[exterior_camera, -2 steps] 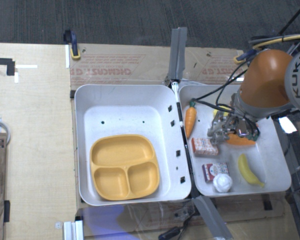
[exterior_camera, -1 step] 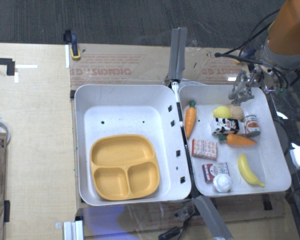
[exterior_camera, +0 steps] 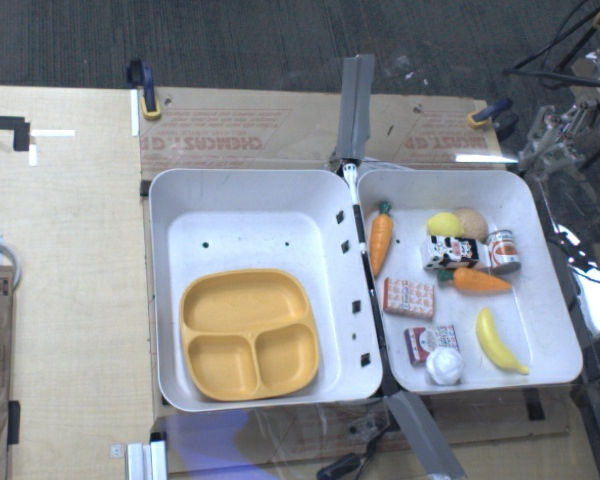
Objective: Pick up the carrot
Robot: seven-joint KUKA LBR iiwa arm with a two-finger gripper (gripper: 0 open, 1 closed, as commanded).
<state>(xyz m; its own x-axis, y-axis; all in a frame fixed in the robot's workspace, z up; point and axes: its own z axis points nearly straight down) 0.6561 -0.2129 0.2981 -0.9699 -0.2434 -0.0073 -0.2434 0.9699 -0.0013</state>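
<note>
Two carrots rest untouched in the right bin [exterior_camera: 552, 303], the first carrot [exterior_camera: 380, 239] along its left wall toward the far corner, the second carrot [exterior_camera: 481, 282] near its middle beside a cow-patterned carton [exterior_camera: 451, 253], so the entire pick remains outstanding.

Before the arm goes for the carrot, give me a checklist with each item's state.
1. Target in view: two carrots in the right bin, one upright by the left wall, one lying mid-bin. Which one is meant: cannot tell.
2. Upright carrot clear from above: ok.
3. Room beside it: not ok, it sits near the wall.
4. Lying carrot free of neighbours: not ok, the cow-print carton and can crowd it.
5. End effector state: cannot tell.
</note>
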